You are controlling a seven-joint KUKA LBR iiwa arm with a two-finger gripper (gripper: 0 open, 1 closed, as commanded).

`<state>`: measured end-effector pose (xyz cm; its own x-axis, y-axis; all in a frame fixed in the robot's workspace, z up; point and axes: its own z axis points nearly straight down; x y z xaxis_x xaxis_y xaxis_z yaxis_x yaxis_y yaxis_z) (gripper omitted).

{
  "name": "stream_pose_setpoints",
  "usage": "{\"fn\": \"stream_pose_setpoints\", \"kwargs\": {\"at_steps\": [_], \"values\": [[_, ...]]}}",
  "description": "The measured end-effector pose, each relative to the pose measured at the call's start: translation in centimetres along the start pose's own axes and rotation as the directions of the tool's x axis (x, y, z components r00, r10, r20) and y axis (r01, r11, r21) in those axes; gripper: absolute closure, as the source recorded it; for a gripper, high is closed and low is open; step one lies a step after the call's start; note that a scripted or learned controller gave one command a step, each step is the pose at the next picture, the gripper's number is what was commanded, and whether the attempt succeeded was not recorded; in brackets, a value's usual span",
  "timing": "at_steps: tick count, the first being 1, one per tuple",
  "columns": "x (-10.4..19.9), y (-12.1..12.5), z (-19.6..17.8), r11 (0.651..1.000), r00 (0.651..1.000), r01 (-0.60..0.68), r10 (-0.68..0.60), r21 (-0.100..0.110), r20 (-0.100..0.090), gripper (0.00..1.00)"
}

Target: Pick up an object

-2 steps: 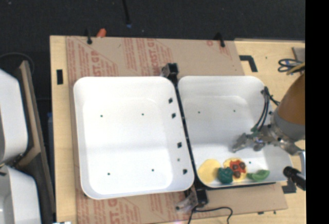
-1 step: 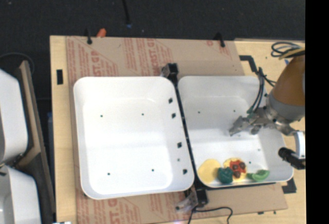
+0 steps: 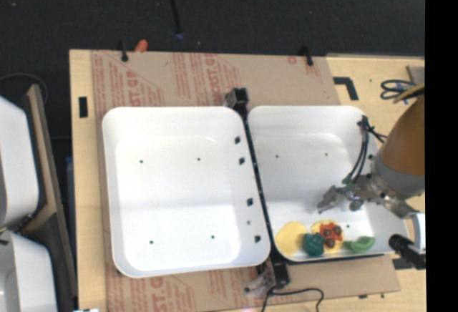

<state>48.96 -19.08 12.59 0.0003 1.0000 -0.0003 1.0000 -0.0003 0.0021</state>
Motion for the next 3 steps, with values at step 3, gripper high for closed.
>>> {"fn": "stream_pose_setpoints", "kwargs": {"at_steps": [3], "values": [[1.5,0.0,-8.0,1.000,1.000,0.001,-0.001,0.001,0.000,0.00]]}}
